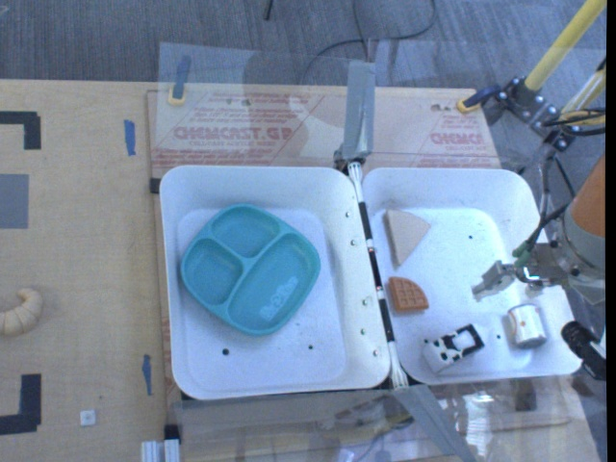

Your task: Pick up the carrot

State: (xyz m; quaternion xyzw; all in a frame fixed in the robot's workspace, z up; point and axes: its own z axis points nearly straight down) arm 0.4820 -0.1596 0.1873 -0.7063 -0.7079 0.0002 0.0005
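Reaching in from the right of the table, the grey arm's two-finger hand (493, 282) hangs low over the right-hand shallow white bin (452, 186); whether it is wide or narrow cannot be told from this angle, and nothing is seen held in it. No item here reads plainly as a carrot. The nearest in colour is a small orange-brown, grid-marked flat piece (408, 295), lying well to the far side of the hand from the arm, close to the wall shared with the other bin. It is squat, with no marked long axis. Up the frame from it, a pale tan wedge (404, 234) tapers along that wall. Close beside the hand, toward the near rim, stand a short silver-white cylinder (525, 325) and a black-and-white toy (449, 347). If the orange piece is the target, the lone arm's coming move is probably a straight reach outward, away from its base, then down.
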